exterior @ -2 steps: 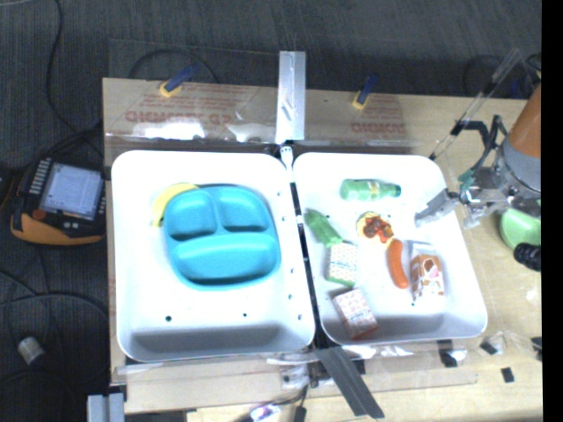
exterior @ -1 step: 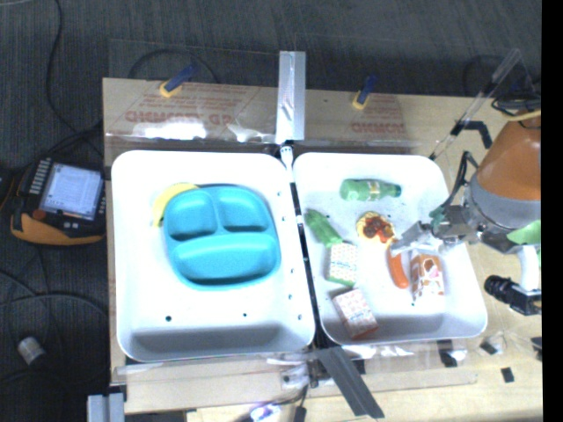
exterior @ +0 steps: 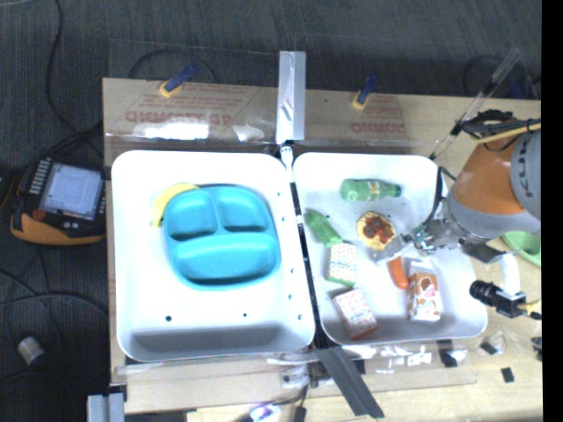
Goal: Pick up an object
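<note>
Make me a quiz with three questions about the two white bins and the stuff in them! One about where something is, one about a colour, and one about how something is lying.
1. Where is the blue tray?
A. in the left bin
B. in the right bin
C. on the floor

2. What colour is the bottle at the far end of the right bin?
A. red
B. green
C. purple

3. How is the bottle placed?
A. standing upright
B. lying on its side
C. stuck under the tray

Answers:
1. A, the tray fills most of the left bin, with something yellow peeking out from under its far left corner.
2. B, the bottle is green all over.
3. B, its long side rests flat on the bin floor, apart from the other things.
</note>
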Action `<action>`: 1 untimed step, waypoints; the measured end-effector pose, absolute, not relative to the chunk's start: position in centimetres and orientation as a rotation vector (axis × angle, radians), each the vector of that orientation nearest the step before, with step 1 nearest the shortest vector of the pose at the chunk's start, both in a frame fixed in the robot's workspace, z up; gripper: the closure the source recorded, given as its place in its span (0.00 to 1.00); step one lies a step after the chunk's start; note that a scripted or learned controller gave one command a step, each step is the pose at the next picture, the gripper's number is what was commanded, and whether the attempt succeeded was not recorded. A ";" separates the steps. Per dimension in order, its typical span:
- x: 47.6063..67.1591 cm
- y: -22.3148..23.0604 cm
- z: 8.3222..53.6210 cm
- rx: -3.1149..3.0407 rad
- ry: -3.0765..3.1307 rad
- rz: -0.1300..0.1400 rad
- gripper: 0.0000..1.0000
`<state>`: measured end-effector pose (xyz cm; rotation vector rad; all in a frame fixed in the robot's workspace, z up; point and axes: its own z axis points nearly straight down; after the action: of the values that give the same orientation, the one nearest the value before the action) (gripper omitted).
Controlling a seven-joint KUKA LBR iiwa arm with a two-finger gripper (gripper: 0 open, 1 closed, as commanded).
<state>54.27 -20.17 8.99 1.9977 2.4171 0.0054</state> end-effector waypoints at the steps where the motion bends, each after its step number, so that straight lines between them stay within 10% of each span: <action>1: 54.9 -20.7 9.2 2.323 2.117 0.039 0.00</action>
<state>54.95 -20.68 9.20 2.3229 2.1169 0.0387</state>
